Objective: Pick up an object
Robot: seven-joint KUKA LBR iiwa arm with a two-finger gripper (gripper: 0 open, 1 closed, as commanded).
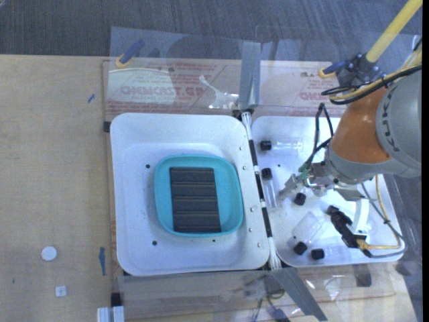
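Nothing is lifted yet; the pick remains to be done. The arm (375,129) reaches in over the right bin (281,129), wrist bent downward, with the gripper (303,182) low near the bin's middle. Whether the gripper is wide or narrow cannot be told, and no object is seen held in it. Candidate objects lie in the right bin: small black caps (266,144) and clear plastic vials (310,225) scattered around the gripper. A teal tray (163,180) holding a dark ribbed block (194,199) sits in the left bin (134,146), well apart from the gripper.
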